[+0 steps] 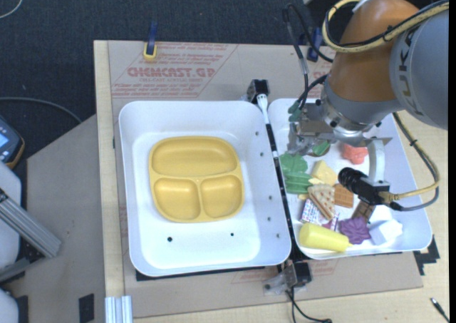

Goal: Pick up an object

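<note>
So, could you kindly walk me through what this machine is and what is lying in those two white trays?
This is one camera fixed above the bench, looking down at a slant. The grey arm with the orange band is a robot reaching in from the right. Its end effector is low over the right bin, among a heap of small toy foods: a green piece, a yellow corn cob, a purple piece. The left bin holds a yellow divided plate. I cannot tell whether anything is gripped.
</note>
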### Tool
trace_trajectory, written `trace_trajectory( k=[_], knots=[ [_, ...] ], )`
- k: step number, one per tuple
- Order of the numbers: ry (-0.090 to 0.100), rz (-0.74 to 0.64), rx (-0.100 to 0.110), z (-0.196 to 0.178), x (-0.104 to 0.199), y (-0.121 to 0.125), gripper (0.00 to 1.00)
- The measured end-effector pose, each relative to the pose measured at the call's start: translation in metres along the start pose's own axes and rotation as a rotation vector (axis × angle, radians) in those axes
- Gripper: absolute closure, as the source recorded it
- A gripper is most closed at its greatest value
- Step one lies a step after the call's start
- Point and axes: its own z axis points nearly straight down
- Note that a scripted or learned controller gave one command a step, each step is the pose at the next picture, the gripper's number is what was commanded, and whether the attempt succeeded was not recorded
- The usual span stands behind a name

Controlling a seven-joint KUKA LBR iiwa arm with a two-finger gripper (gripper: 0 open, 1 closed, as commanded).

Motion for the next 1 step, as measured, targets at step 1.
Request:
trace_trajectory(
  k=[1],
  knots=[
    [-0.001,0.002,0.002,0.017,0.0466,-0.0214,1.0]
  ],
)
